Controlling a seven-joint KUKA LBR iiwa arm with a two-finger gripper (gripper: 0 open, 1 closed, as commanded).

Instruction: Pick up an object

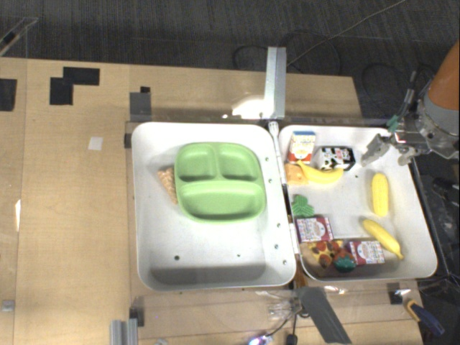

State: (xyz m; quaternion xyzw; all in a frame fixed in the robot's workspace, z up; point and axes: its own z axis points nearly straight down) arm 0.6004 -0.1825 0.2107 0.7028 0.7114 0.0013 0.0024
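The right bin (424,257) holds several small objects. A corn-yellow piece (379,194) lies upright near its right side, with a banana (383,237) below it and another banana (320,175) near the top left. A small carton (302,146) and a black-and-white pack (336,157) sit along the top edge. My gripper (389,154) hangs over the bin's upper right corner, above the corn-yellow piece. It is open, with nothing between its fingers (373,150).
A green leafy toy (302,207), two red-and-white boxes (314,228) (366,251) and a colourful snack pile (327,254) crowd the right bin's lower left. The left bin (151,250) holds a green divided plate (218,180) and a tan cracker (167,183).
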